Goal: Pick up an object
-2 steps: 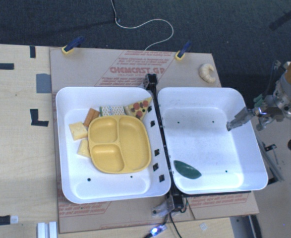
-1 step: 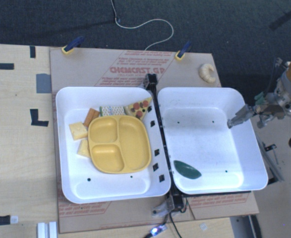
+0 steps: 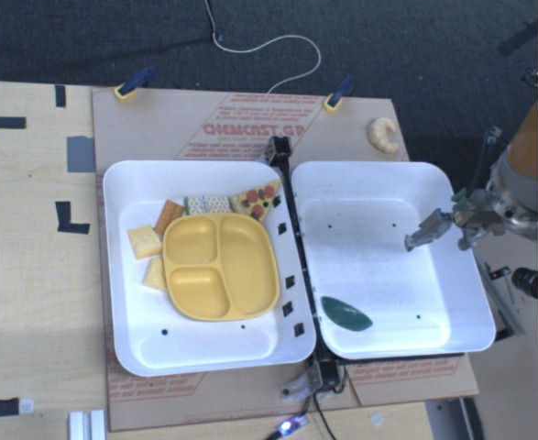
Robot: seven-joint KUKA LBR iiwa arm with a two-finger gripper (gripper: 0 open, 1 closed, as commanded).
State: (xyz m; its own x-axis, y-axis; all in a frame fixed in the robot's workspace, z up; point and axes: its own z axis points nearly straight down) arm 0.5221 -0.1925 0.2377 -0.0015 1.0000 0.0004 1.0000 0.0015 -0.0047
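Cardboard sheeting covered the bench (image 3: 30, 246) beneath two glossy white bins. Left bin (image 3: 131, 337) held a yellow three-compartment plastic plate (image 3: 221, 266), with flat tan and patterned pieces (image 3: 145, 242) along its upper and left edges. Right bin (image 3: 433, 333) held a dark green oval object (image 3: 346, 314) near its lower left corner. Gripper (image 3: 447, 230) hovered over that bin's right side, fingers spread, grasping nothing.

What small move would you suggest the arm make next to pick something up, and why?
Probably swing the gripper toward the green object near the front of the right bin. The gripper hangs over that bin's right side with nothing between its fingers, and that object lies alone there.
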